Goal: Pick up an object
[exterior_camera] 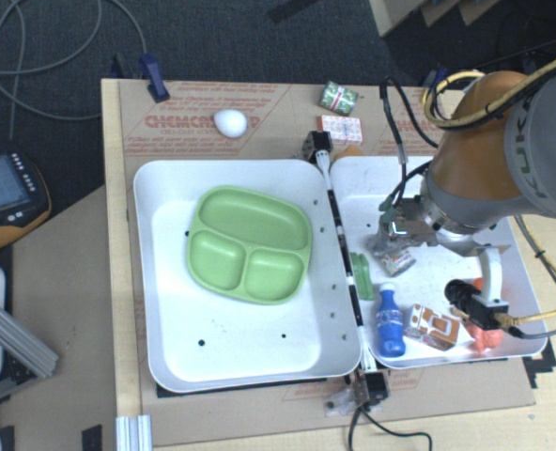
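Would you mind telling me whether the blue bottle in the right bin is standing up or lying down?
Lying down. The blue bottle rests on its side on the floor of the right bin, its white cap toward the bin's front edge.

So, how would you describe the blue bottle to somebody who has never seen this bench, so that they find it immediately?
Look at the right white bin, the one the arm reaches into. Along its near edge, beside the divider between the two bins, lies a small blue bottle with a white cap pointing away from the camera. It is the only blue thing there; its neighbours are a green stick and an orange-and-white packet.
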`<state>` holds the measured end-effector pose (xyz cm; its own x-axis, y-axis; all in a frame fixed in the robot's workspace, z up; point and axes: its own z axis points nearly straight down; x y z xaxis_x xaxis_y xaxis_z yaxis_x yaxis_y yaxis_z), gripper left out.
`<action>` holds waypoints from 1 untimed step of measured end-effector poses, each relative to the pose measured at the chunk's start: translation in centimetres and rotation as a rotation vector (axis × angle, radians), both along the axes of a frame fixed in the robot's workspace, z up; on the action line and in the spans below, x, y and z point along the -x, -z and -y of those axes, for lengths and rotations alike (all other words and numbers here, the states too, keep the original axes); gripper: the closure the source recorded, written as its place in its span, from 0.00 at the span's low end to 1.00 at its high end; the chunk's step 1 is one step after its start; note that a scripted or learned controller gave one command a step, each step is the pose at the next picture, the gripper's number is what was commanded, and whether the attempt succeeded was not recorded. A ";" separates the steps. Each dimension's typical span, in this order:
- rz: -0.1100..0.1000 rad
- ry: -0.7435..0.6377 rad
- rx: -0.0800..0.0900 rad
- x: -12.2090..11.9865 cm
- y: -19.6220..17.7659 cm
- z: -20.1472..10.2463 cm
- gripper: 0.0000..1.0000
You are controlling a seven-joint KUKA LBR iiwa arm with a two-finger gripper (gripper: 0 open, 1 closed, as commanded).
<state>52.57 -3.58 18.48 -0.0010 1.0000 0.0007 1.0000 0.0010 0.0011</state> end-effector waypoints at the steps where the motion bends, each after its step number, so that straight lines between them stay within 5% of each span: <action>1: -0.001 0.001 0.001 0.0 0.0 0.1 0.00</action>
<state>52.53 -3.64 18.45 -0.0003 1.0000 0.0001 1.0000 0.0003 0.0001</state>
